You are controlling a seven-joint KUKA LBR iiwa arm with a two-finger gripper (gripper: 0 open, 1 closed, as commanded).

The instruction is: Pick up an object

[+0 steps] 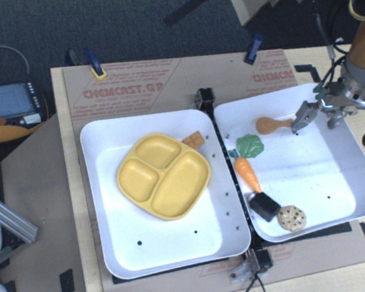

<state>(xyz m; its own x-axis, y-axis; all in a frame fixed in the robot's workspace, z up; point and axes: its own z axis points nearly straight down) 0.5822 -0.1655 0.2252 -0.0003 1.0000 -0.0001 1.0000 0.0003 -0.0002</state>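
Gripper [315,116] hanging open and empty over the right bin [346,202], beside the handle end of the wooden spoon [273,124], probably lining up a grasp. Spoon flat near the bin's far wall, tan, round bowl pointing left; carrot [247,174] well apart.

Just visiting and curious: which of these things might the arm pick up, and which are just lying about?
Possible picks, in the right bin:
wooden spoon, toy carrot, green leaf toy, black block, cookie.

Just lying about:
yellow divided plate, small brown block, handheld controller.
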